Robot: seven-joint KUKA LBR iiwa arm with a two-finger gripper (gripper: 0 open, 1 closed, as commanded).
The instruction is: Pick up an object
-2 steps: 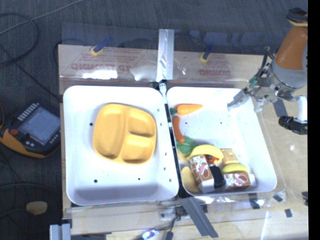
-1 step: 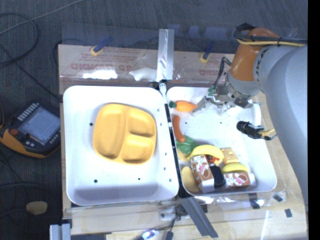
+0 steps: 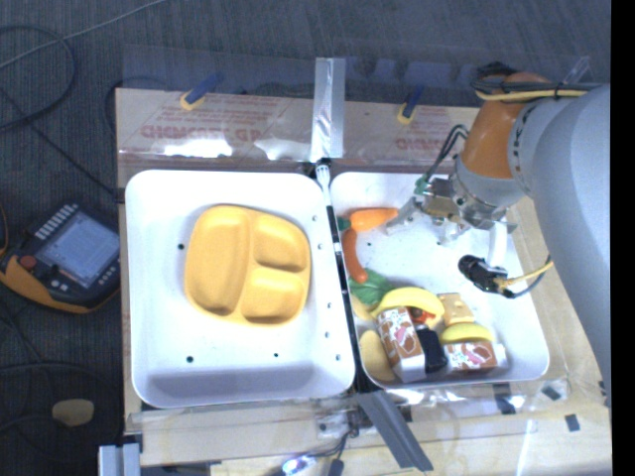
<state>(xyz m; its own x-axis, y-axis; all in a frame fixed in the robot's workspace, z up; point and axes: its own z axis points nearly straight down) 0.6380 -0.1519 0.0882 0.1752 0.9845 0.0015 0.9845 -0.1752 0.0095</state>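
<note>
My gripper (image 3: pixel 425 222) hangs over the back of the right bin (image 3: pixel 526 315), its fingers spread open with nothing between them. Its left fingertip (image 3: pixel 394 225) is right next to a short orange piece (image 3: pixel 370 218). A long orange carrot with a green top (image 3: pixel 353 257) lies along the bin's left wall. At the front of this bin a yellow banana (image 3: pixel 411 299), a red-and-white can (image 3: pixel 399 333), a tan block (image 3: pixel 455 308) and a yellow-and-red item (image 3: pixel 470 343) are crowded together.
The left bin (image 3: pixel 159 365) holds a yellow divided plate (image 3: pixel 248 264). A black clip with a cable (image 3: pixel 480 271) hangs below the wrist over the right bin. A handheld controller (image 3: pixel 69 256) lies on the floor at far left.
</note>
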